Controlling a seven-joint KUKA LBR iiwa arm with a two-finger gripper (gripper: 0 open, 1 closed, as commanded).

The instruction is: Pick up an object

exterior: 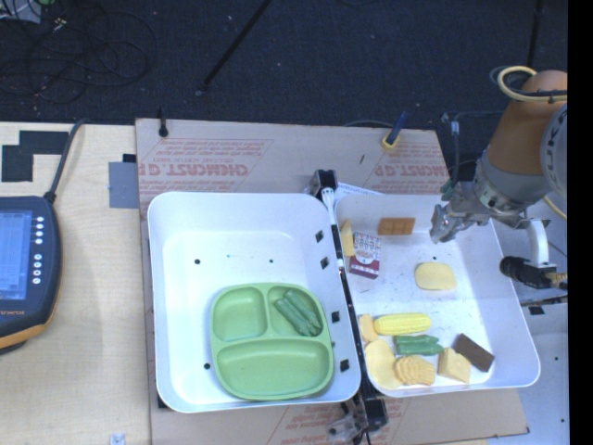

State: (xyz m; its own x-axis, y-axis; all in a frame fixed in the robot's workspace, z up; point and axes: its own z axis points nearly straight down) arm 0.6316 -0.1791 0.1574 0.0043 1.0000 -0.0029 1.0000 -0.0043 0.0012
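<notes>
Camera view: gripper (446, 227) hovers over right bin (519, 341), finger state unclear, nothing visibly held

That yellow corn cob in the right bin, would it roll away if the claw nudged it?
Probably, a little. The corn cob looks rounded and lies on its side, so a sideways push could roll it. The green pod right beside it and other toy foods nearby would likely stop it soon. It looks like stiff plastic, so it shouldn't bend.
</notes>
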